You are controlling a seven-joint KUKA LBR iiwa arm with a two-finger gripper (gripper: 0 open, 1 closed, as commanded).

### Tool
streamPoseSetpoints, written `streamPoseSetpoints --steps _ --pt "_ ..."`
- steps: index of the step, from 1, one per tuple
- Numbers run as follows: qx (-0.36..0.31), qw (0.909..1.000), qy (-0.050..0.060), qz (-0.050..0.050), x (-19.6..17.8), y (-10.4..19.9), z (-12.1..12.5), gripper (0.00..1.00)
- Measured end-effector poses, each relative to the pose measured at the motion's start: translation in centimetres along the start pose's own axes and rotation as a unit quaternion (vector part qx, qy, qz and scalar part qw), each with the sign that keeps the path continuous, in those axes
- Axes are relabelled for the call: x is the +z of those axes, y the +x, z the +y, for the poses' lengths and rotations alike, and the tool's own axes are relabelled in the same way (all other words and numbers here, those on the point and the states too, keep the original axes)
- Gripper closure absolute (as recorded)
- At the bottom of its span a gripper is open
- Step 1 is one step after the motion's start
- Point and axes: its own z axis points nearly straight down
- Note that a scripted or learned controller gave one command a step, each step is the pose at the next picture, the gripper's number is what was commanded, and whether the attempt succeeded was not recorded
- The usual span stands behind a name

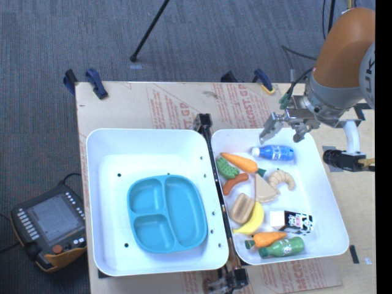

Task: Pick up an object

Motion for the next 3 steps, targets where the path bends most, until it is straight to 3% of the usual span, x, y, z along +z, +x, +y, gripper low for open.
streamPoseSetpoints --steps 1,2,3 --pt "-0.032 0.9995 0.002 0.0 13.6 1.7 0.0 0.0" --pt "-0.054 0.9985 -0.007 -0.002 17.3 1.1 -0.2 0.0" --pt "-0.051 0.9987 -0.006 -0.003 16.3 0.9 -0.2 1.0"
